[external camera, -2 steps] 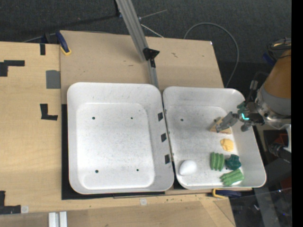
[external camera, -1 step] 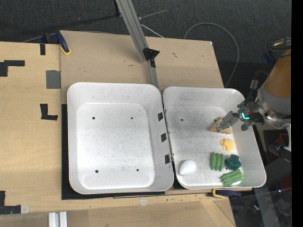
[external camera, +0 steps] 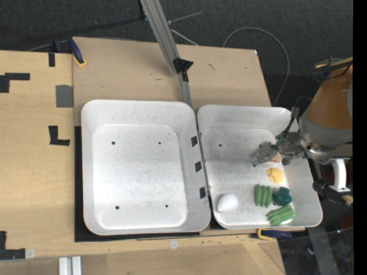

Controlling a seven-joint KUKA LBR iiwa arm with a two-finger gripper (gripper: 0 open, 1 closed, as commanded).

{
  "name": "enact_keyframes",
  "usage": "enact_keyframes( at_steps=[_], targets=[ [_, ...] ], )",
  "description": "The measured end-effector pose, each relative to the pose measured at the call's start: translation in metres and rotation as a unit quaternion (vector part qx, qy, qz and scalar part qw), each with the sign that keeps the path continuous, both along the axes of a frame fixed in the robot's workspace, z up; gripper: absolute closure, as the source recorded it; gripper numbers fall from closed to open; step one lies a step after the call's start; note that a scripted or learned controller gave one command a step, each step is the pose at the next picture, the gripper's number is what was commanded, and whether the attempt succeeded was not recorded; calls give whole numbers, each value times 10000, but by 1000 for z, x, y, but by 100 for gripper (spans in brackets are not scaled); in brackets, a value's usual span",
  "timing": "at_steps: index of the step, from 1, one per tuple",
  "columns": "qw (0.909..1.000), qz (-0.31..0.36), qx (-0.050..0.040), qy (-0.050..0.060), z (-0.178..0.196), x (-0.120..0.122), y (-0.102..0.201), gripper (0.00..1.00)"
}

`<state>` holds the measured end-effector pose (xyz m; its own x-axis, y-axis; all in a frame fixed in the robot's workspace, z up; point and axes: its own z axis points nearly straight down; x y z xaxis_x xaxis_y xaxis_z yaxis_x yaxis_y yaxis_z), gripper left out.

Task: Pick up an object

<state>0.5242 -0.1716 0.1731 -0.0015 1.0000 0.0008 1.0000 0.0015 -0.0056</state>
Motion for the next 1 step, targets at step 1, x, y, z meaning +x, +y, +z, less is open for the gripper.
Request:
enact_keyframes(
  at_steps=[1],
  targets=[
    [10000,-4,2,6,-45,-5,3,0]
  ],
)
